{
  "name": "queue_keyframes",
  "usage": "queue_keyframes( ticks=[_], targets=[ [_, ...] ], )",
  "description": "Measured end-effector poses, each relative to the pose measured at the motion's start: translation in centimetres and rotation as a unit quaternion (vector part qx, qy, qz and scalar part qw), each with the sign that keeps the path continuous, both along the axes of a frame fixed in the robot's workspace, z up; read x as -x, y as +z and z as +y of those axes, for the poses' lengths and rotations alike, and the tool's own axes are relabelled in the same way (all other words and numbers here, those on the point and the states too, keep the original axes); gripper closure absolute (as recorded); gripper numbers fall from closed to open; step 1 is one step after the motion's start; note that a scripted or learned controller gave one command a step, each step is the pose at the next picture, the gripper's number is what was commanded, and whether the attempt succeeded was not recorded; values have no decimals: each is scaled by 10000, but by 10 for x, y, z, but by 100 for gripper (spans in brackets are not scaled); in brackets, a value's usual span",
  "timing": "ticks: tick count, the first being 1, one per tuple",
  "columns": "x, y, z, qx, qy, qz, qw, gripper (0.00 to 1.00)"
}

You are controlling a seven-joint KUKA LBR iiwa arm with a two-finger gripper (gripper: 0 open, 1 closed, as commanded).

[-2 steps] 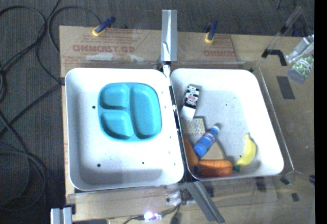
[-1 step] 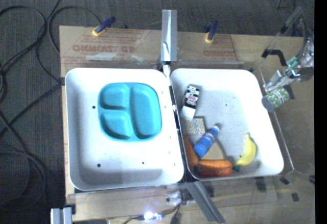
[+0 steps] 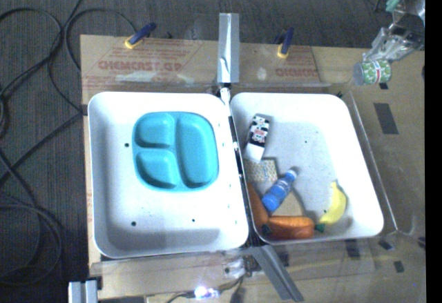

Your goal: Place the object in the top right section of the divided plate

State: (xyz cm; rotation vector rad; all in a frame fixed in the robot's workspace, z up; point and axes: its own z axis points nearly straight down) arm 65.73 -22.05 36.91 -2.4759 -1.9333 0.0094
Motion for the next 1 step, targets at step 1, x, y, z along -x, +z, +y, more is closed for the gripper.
queue_keyframes(
  ticks=[1],
  targets=[
    [105,60,8,-13,735,1,9973,100]
  ],
)
